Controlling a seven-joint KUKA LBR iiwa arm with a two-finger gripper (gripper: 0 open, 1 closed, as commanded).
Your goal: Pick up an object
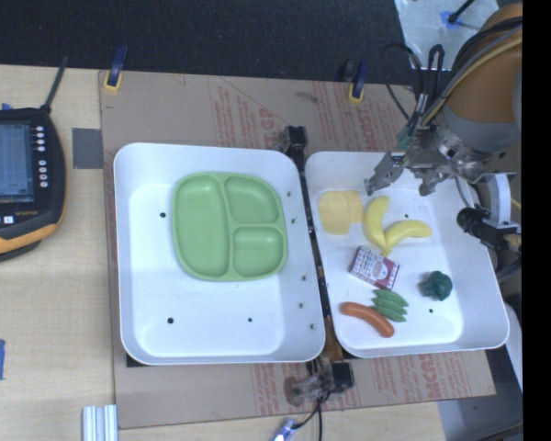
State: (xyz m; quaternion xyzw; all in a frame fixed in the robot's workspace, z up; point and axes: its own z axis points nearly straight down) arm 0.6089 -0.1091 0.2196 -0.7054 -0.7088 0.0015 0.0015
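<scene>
We see the gripper [403, 178] with fingers spread wide, holding nothing, poised just above the banana [391, 227] in the right bin [477, 324] — light, smooth, curved plastic by our judgement — best pinched across its middle.

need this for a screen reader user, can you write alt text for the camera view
A robot arm's gripper hangs open over the far edge of the right white bin, above a banana, a yellow block, a small packet, green pods, a sausage and a dark green piece. The left white bin holds a green divided plate.
</scene>
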